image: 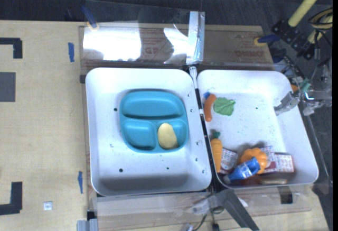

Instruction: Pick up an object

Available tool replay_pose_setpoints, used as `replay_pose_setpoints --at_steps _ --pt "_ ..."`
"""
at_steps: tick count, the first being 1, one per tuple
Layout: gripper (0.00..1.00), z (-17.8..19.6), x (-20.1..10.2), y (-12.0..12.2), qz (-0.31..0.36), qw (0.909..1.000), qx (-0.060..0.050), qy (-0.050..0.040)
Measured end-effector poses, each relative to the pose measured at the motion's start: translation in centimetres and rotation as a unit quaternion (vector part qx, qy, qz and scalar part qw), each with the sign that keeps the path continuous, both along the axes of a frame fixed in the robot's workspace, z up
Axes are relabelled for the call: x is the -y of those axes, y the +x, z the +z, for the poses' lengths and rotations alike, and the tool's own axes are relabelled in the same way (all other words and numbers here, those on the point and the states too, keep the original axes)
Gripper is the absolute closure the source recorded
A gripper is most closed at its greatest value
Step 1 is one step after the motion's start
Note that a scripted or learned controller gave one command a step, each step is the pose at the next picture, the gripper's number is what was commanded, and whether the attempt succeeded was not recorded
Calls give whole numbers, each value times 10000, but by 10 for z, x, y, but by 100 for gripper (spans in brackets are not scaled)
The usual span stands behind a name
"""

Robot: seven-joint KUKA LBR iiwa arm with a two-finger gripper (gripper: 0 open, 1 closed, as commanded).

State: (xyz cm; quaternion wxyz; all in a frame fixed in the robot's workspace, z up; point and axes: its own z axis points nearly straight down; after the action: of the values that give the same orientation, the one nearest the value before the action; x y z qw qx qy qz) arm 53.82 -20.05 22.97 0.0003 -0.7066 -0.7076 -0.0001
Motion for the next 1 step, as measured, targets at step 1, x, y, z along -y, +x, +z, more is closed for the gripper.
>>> replay_pose_setpoints --at_steps 1 --pt "0 -142 -32 -54 4 10000 33 -5"
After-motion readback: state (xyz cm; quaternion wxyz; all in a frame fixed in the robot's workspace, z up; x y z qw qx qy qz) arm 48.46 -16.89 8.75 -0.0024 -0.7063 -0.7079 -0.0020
